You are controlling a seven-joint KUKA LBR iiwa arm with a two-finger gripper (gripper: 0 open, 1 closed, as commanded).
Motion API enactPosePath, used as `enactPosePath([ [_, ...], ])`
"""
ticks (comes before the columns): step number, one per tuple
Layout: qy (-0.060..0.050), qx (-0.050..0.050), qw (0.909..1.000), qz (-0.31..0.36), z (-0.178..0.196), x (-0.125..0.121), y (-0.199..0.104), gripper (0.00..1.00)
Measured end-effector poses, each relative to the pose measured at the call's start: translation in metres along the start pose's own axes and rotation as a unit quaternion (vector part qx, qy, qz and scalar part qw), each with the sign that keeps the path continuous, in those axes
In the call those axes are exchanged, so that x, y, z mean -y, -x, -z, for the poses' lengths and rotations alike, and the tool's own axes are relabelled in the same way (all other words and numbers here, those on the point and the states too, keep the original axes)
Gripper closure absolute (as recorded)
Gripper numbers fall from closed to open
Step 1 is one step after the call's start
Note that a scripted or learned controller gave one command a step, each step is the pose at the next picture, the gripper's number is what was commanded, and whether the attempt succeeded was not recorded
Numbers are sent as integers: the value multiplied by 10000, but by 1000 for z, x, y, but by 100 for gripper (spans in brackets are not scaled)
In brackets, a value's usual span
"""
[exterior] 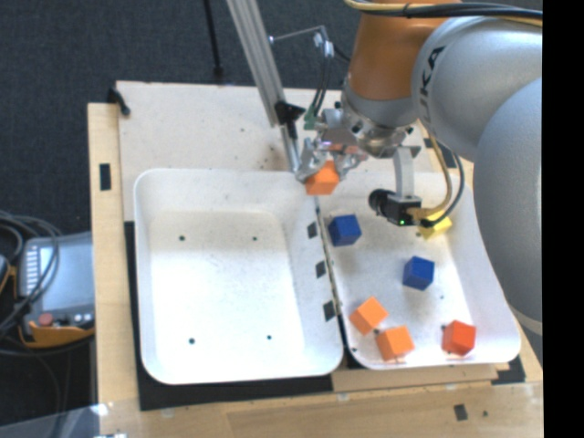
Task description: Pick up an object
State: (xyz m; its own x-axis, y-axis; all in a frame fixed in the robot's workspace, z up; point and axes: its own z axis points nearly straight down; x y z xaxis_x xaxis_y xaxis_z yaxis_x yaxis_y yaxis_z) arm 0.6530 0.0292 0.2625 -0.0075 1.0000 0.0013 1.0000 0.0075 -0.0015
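The gripper (pixel 321 167) pinches an orange block (pixel 321 182) between its fingers, lifted above the divide between the bins, apparently so it clears the rims.

Glossy white plastic bins (pixel 228 272), matt pale wooden bench (pixel 105 245), smooth grey metallic arm (pixel 493 80), ribbed aluminium post (pixel 255 44)

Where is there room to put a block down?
The left bin has a wide bare floor, wall to wall. The right bin is crowded: two blue cubes and three orange ones. The end effector holds another orange block above the divider.
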Motion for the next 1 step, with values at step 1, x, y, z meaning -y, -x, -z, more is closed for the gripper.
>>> enactPosePath([
  [1, -5, 1, 10000, -6, -3, 15, -53, 100],
])
